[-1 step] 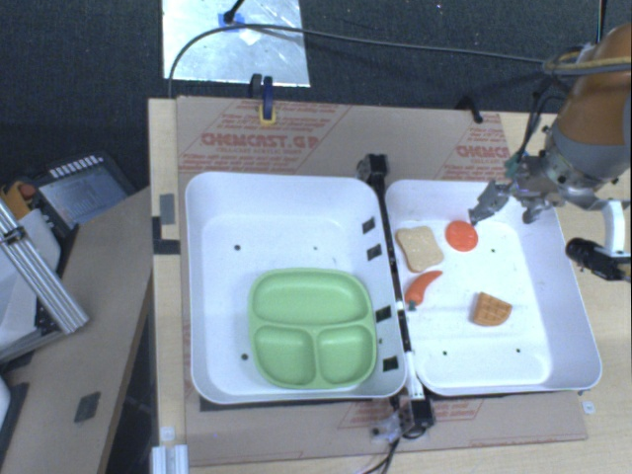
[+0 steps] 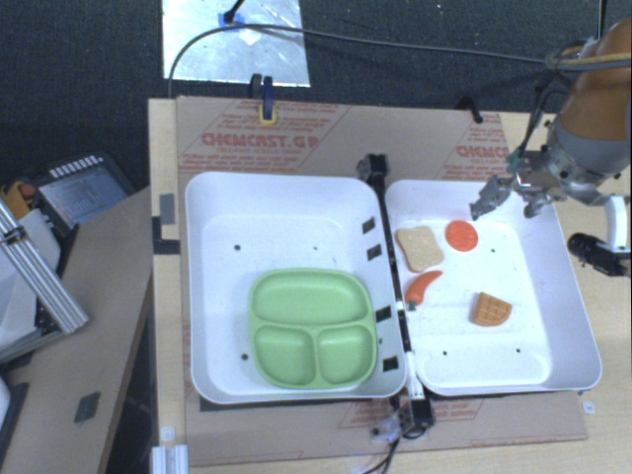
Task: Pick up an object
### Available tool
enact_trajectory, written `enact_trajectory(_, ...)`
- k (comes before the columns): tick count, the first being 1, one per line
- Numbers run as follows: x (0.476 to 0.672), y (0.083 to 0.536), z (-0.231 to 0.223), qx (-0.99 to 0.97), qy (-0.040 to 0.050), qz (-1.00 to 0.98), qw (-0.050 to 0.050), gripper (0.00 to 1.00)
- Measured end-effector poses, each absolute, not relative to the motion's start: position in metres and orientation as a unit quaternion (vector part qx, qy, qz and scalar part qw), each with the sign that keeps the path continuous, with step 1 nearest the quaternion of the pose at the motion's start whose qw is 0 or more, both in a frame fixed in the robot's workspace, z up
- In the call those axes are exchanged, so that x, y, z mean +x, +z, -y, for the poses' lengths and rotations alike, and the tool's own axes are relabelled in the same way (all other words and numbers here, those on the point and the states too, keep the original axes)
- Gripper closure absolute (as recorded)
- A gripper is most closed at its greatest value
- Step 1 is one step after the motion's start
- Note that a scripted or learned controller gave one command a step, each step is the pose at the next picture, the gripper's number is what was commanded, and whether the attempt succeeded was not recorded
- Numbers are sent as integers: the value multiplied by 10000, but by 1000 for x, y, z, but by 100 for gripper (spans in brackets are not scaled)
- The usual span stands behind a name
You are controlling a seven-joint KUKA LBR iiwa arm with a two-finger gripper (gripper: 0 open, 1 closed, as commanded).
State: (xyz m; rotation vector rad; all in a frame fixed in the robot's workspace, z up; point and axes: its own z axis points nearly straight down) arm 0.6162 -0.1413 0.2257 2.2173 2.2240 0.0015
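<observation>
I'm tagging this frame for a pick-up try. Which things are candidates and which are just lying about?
Candidates: red disc, bread slice, orange wedge, waffle, gripper above them.
Lying about: green tray, yellow clamp, foil sheet.

From my seat the arm (image 2: 597, 97) runs off the right edge, so I see little above its orange band. The gripper (image 2: 512, 194) is blurred; I can't read its fingers' spacing.
</observation>
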Motion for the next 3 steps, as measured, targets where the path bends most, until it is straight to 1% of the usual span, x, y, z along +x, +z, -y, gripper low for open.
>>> enact_trajectory(1,616,184,141,7066,-5,-7076,-3,0)
enact_trajectory(2,613,136,132,7057,-6,-7085,-10,0)
enact_trajectory(3,615,88,132,7071,15,-7072,21,0)
